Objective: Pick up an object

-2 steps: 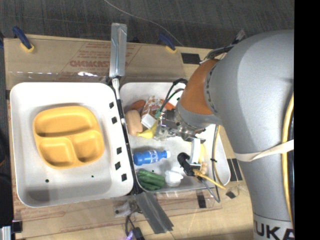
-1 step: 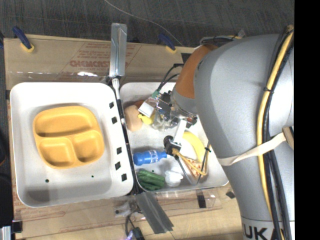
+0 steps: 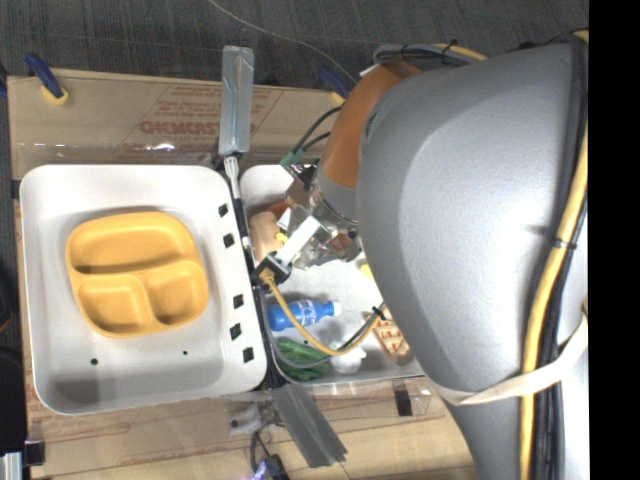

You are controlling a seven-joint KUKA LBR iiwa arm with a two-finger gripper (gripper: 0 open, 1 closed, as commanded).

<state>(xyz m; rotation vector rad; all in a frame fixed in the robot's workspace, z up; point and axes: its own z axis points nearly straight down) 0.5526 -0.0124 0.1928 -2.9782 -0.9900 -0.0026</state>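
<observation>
One yellow three-compartment plastic tray [image 3: 135, 271] lies centre-left in the left bin [image 3: 60, 378]. One blue-labelled clear plastic bottle [image 3: 303, 314] lies just below the gripper [image 3: 285, 253], whose opening I cannot tell.

This is a robotics lab or test cell, not a home. A large grey industrial arm [image 3: 480, 218] with an orange band reaches over a counter [image 3: 120, 108] lined with brown cardboard, held by blue clamps [image 3: 45, 76]. Two shallow white bins [image 3: 40, 298] sit side by side, joined by a metal bracket [image 3: 236, 98]. Loose cables [image 3: 310, 340] run along the arm, and grey carpet [image 3: 120, 13] covers the floor beyond.
</observation>
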